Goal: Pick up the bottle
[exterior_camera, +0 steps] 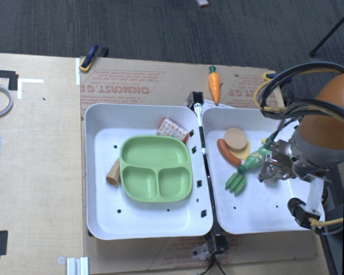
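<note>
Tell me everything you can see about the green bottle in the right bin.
The green bottle is small and looks like translucent plastic, with a lighter patch near its upper end. It lies tilted in the right bin, upper end toward the hand, which is right at that end; whether the hand grips it cannot be told. Its lower end meets a darker green leafy toy. A sausage-like toy lies just beside it.

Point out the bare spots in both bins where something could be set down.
Right bin: bare floor along the near edge, below the green bottle. Its far half is crowded with the bun, sausage and gripper. Left bin: the green tray takes the middle; a bare strip runs along the near edge.
</note>
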Action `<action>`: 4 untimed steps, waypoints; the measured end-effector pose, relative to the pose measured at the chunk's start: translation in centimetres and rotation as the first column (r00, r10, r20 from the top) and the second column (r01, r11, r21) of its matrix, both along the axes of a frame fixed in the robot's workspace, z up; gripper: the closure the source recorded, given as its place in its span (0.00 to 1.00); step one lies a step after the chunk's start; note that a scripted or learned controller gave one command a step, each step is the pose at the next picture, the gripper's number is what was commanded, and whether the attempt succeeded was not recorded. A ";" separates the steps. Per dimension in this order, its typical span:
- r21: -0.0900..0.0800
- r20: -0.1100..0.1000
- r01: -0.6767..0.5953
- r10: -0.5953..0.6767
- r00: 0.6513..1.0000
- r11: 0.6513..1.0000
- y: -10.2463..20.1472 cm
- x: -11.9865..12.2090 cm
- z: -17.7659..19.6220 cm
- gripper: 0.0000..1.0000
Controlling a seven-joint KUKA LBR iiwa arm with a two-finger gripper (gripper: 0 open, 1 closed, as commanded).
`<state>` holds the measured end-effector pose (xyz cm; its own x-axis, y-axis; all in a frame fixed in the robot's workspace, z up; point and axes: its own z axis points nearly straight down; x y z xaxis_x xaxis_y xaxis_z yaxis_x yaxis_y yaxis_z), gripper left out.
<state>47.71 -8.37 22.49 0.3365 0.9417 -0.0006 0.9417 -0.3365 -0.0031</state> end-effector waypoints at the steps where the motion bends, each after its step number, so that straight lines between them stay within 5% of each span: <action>1: -0.001 0.000 0.037 -0.037 0.999 0.999 5.1 0.0 -1.9 1.00; 2: -0.001 0.000 0.050 -0.050 0.999 0.999 12.5 0.0 -3.3 1.00; 3: -0.002 0.001 0.210 -0.210 0.978 0.978 13.4 0.0 -0.6 1.00; 4: -0.003 0.001 0.600 -0.600 0.800 0.800 17.7 0.0 0.9 1.00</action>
